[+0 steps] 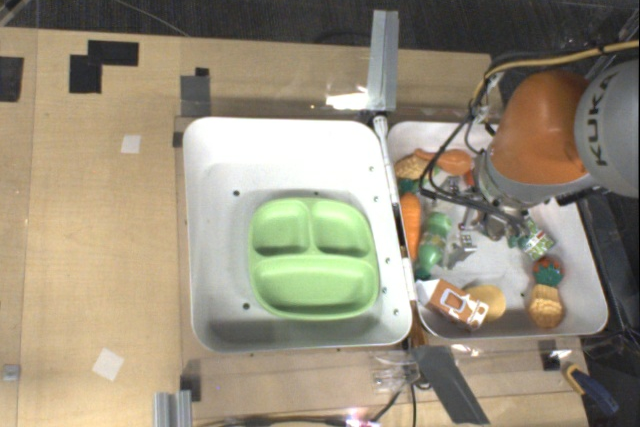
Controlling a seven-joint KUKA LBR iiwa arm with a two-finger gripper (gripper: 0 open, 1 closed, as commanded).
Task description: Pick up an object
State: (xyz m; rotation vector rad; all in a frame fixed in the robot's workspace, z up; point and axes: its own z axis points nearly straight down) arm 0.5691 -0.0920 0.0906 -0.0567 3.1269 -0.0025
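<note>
Hovering end effector (470, 233) — right bin (590, 305)

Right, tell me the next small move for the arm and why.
Probably lower the pincer straight down a little. It hangs over the right bin among the toy food, with the green piece just to its left and bare floor under it. No item sits between its tips, so nothing is picked yet. The carrot lies close by.
</note>
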